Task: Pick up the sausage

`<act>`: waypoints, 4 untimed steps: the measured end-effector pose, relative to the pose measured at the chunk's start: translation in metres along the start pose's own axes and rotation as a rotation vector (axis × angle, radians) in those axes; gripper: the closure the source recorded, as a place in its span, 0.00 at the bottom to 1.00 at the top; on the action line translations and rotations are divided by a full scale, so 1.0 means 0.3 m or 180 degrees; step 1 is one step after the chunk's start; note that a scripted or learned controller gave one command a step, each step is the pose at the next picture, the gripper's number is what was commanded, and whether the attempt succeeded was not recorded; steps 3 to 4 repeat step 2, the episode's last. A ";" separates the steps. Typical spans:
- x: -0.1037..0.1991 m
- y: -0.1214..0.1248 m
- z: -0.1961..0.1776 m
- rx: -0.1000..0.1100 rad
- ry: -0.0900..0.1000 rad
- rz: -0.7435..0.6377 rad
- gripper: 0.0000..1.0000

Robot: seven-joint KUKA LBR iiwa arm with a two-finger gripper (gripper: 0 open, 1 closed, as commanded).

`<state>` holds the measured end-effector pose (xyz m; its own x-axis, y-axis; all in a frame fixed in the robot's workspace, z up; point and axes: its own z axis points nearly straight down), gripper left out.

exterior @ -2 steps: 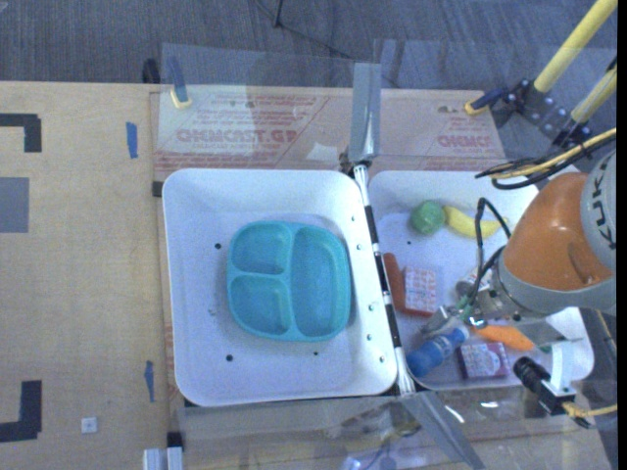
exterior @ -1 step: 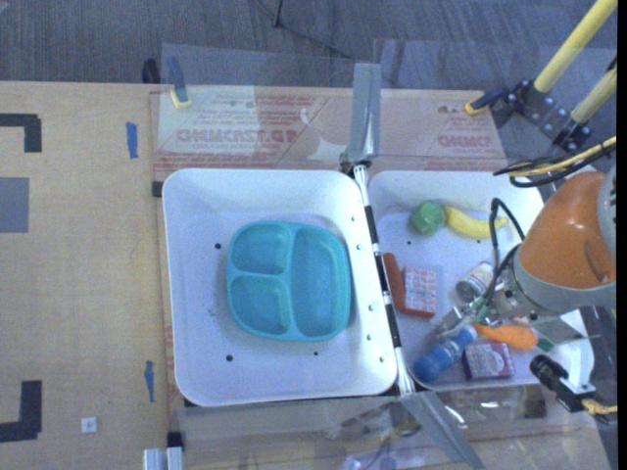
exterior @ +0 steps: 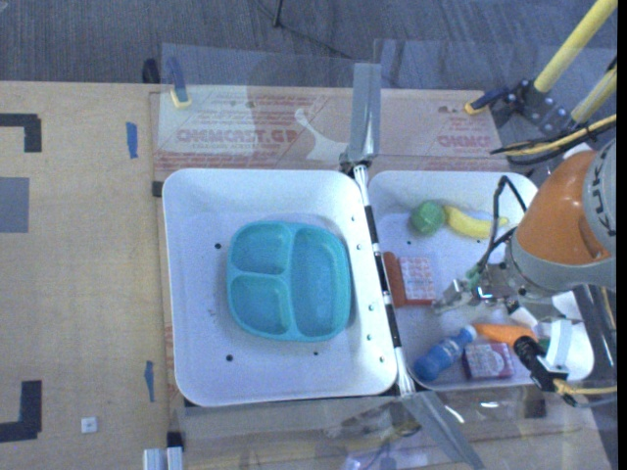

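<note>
The tool [exterior: 458,294] hangs low over the right bin [exterior: 392,192] beside a reddish packet [exterior: 409,279] (sausage, perhaps); its grip unreadable.

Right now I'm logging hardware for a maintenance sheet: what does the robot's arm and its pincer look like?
The arm is a rounded, bulky body with a broad orange band over a grey section. Black cables loop along it near the wrist. The pincer is a small silvery metal piece, slim and pointed, at the arm's end over the right bin. Any markings are too blurred to read.
</note>
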<state>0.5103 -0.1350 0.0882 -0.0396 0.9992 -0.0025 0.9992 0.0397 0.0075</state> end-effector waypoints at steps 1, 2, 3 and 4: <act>-0.009 -0.092 -0.001 -0.0009 -0.0002 -0.0142 0.00; -0.004 -0.095 -0.001 -0.0002 -0.0010 -0.0328 0.00; -0.004 -0.095 -0.001 -0.0002 -0.0010 -0.0328 0.00; -0.004 -0.095 -0.001 -0.0002 -0.0010 -0.0328 0.00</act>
